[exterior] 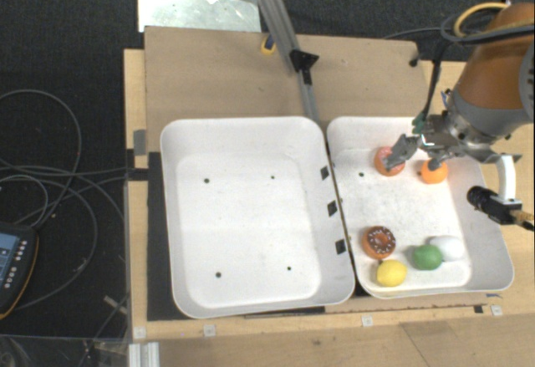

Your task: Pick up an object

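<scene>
Wooden bench [217, 73] carrying two shallow white plastic bins side by side. The left white bin [180, 273] and the right white bin [493, 273] meet along their inner rims near the bench's middle. A grey metal pole [276, 14] slants across the bench's far edge toward the junction of the bins. The grey arm with its orange band [497, 64] enters over the right bin's far right corner. Its two-finger gripper [420, 154] hangs above the far part of the right bin, fingers spread wide, one tip over a pink rounded object [386, 161] and the other over an orange rounded object [433, 173]; nothing is seen clamped between them. Near the right bin's front edge lie a brown chocolate-frosted toy doughnut [380, 242], a green ball [427, 257] touching a white rounded object [448, 247], and a yellow rounded object [391, 273] just in front of the doughnut.
</scene>
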Robot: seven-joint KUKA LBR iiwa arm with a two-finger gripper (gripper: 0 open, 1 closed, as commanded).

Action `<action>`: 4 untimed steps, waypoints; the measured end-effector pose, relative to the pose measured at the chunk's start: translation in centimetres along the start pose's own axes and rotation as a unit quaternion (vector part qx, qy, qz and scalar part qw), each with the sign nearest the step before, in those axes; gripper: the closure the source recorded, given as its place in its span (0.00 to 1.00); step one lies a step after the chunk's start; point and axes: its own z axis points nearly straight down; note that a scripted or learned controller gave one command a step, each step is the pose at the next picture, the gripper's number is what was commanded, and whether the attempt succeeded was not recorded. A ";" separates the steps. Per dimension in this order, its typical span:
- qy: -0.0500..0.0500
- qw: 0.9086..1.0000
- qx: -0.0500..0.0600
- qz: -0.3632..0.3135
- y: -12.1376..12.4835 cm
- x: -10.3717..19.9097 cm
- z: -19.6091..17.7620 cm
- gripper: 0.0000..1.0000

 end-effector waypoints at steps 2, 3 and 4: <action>0.000 1.000 0.000 0.002 0.8 -0.7 5.1 0.00; 0.000 1.000 0.000 0.002 0.1 -1.4 9.8 0.00; 0.000 1.000 -0.001 0.002 0.1 -1.4 12.9 0.00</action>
